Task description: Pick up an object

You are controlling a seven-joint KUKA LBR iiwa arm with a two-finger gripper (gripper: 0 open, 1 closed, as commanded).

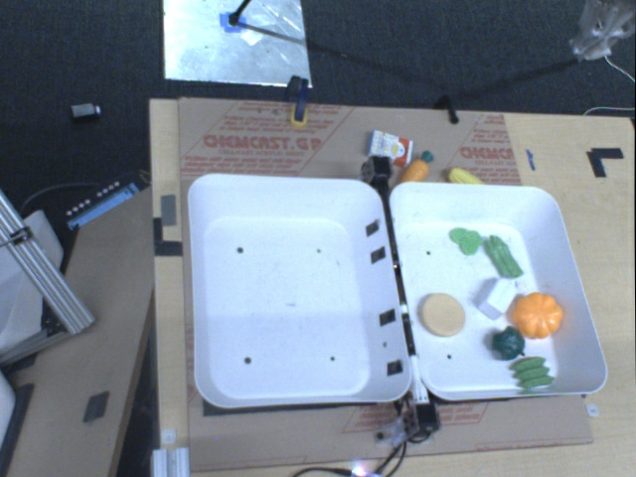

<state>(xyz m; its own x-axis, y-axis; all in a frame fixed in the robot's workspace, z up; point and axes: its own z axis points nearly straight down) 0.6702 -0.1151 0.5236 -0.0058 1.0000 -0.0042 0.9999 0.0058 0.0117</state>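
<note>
Task status: not started, judged from the layout; no object is lifted, all lie on the bin floor.
Gripper (601, 30): top right corner, well apart from both bins; blurred, so its state cannot be told.
Right bin (571, 256): holds 7 candidate objects.
Candidate 1: orange pumpkin (537, 314), near the right wall, touching the white block (496, 297).
Candidate 2: tan disc (442, 315), lying flat, clear on most sides; judged the easiest pick.
Candidate 3: dark green piece (507, 343), just below the pumpkin.
Other items: green vegetables (503, 256) near the bin's upper half.
Left bin (199, 266): no candidates.
Remaining: approach, descend, grasp, lift; all 4 steps are outstanding.
</note>
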